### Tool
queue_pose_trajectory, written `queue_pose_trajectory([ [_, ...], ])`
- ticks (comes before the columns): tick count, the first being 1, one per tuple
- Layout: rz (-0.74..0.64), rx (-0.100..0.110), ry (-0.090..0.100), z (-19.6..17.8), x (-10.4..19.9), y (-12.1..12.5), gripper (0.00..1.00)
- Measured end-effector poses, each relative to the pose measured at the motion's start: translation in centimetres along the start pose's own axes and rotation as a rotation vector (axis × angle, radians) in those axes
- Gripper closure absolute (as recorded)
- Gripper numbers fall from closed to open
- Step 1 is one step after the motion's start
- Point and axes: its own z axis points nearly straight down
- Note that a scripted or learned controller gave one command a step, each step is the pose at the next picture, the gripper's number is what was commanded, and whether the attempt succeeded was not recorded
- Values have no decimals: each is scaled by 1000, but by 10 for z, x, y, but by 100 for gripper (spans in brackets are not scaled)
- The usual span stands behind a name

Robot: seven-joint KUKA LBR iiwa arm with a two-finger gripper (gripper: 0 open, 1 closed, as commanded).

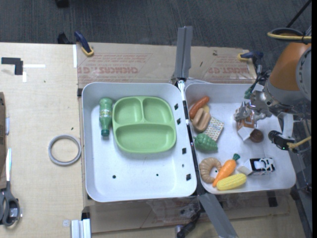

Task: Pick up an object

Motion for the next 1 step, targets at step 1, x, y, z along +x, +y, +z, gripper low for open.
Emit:
queue_pose_trajectory([
  [1, -163, -1, -1, -73, 7, 49, 100],
])
